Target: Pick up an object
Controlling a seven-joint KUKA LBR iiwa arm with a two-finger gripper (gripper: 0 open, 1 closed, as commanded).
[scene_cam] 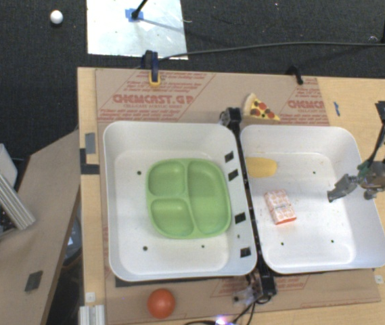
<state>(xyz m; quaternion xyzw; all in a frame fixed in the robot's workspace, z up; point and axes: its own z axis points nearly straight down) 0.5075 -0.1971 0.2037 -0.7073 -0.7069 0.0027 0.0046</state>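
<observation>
A small red-and-white packet lies flat near the middle of the right bin, the nearest candidate for your pick, with a pale yellow piece just above it against the bin's left wall. The gripper hangs over the bin's right side, well apart from both, nothing visible between its fingers; whether they are spread or pressed together you cannot tell from this slant. Across the divider, the left bin carries a green divided plate. Outside the bins, a toy pizza slice rests on the cardboard behind them, and an orange ball sits at the front edge. Your risks from here look plain: the packet is low and flat, so a descent that stops short would likely close on air, while one off to a side could nudge it along the slick bin floor instead of pinching it. The yellow piece, lying close to the wall, leaves little room for a finger on that side. Either miss would bring the arm up with nothing.
</observation>
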